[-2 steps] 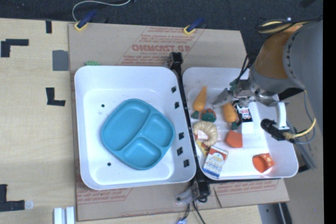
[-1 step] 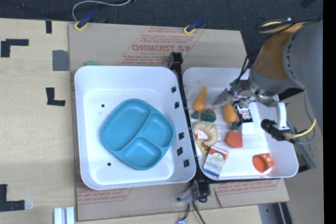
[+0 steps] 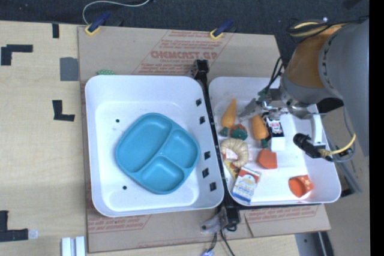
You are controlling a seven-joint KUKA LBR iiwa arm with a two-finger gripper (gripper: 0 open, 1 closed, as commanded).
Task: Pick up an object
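looked like the pick hadn't really happened yet — the gripper (image 3: 264,110) hung low in the right bin (image 3: 324,186) just over the small carrot (image 3: 258,127), couldn't tell its state, and nothing looked lifted — grabbing and raising were still left.

A light wooden bench (image 3: 36,147) carries a brown cardboard sheet (image 3: 174,51) (red printing across its far part). On the sheet sit two white bins side by side, the left bin (image 3: 99,129) and the right bin (image 3: 324,180).
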